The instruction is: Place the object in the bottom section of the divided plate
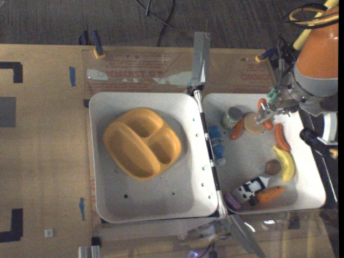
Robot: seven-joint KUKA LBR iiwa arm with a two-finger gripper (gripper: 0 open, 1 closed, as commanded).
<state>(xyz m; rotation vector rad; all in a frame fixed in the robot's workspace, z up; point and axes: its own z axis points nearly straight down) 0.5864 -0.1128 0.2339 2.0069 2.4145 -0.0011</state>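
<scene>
Looking down at a slant from above, the single camera view showed a wooden worktop (pixel 43 160) carrying two shallow white bins side by side.

The left bin (pixel 107 198) held one thing: a yellow divided plate (pixel 142 142), lying a little above the bin's middle and turned at an angle. It had one long section along its lower left side and two smaller sections at its upper right. All three sections looked bare.

The right bin (pixel 312 195) held a scatter of small toy items. Near its upper middle sat a grey-green can (pixel 234 114) with an orange carrot-like piece (pixel 237 130) just below it, touching a round tan disc (pixel 252 123). A blue object (pixel 216 142) lay against the bin's left wall. A red-orange sausage shape (pixel 281 137) lay toward the right, with a yellow banana (pixel 286 164) below it and a small brown ball (pixel 272 167) just beside the banana. In the lower part, a black-and-white cow-patterned carton (pixel 250 188) lay tilted, an orange carrot (pixel 270 195) touching its right end.

The grey arm with its orange band (pixel 318 47) reached in from the right. Its claw (pixel 264 113) hung over the upper part of the right bin, just beside the tan disc. Whether the claw was spread or closed could not be told, nor whether it gripped anything.
</scene>
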